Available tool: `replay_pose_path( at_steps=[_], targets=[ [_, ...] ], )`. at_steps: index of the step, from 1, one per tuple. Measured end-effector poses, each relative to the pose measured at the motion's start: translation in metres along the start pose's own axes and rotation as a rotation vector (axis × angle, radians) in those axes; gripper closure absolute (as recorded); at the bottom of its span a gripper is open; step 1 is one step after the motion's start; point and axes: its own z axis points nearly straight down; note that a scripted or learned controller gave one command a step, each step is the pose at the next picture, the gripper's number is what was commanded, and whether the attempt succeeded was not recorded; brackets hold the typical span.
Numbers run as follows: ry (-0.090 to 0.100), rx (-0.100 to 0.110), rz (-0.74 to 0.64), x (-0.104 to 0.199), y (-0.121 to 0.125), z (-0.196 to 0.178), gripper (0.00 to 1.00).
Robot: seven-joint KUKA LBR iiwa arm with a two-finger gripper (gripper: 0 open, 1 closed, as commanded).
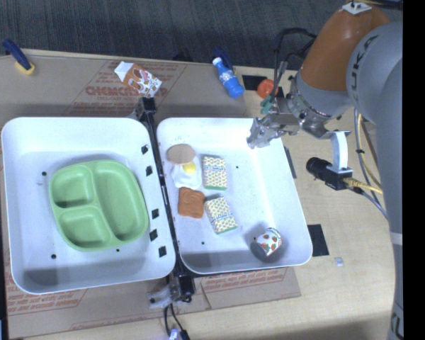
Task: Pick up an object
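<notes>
Six small items lie in the right-hand shallow white bin [283,183], four bunched by its left wall — a descent there may nudge neighbours. Whether the hand [261,134], above the bin's upper right, is released or clenched, I cannot tell.

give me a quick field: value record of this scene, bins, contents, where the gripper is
left bin: green divided plate
right bin: fried egg toy, brown toast piece, two patterned packets, round printed item
gripper: above the right bin's upper right corner, holding nothing visible
behind the bins: blue bottle, small carton
</notes>
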Motion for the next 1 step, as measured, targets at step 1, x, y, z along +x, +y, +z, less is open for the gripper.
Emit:
replay_pose_path(
  at_steps=[1],
  targets=[
    [0.001, 0.003, 0.000, 0.0002, -0.0006, 0.0013, 0.00]
  ],
)
